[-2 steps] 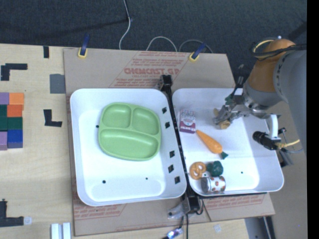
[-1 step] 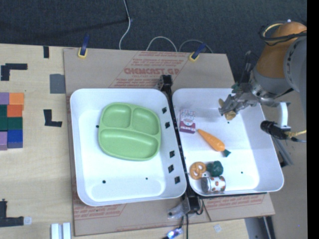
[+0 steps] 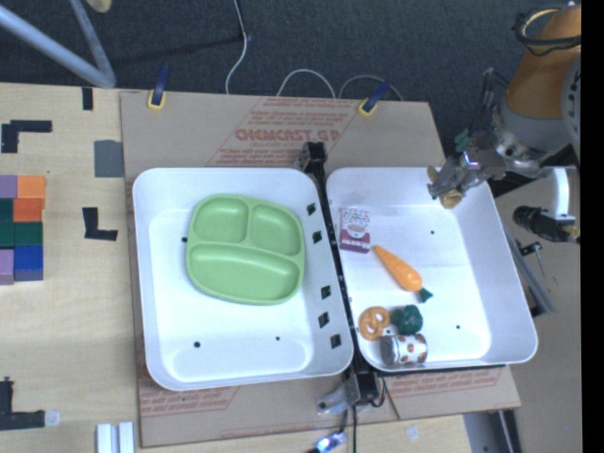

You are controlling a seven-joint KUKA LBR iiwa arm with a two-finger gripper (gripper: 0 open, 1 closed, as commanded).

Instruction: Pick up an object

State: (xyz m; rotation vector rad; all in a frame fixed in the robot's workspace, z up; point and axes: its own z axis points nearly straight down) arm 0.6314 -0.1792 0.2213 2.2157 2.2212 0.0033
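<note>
— Beside the divider between the two white bins, what is seen on the right-hand side?

— Four things are seen in the right bin. A small red-and-white carton is laid just right of the divider, its long axis roughly parallel to it. A toy carrot is laid a little further from the divider, on a slant: the orange tip is pointed up and toward the divider, the green stub down and away from it. Below that, close to the divider's near end, a pretzel-like ring, a dark green lump and a small tin are clustered, touching or nearly so (the print on the tin cannot be read).

— And on the other side of the divider?

— A green sectioned plate is set flat in the left bin, with three compartments visible.

— Where is the gripper found?

— It is held over the right bin's far right corner, well apart from the divider and from every object. Something small and tan is seen at its tip, but what it is cannot be made out, and the fingers are too blurred for their spacing to be judged. The arm is cut off by the frame's right side.
</note>
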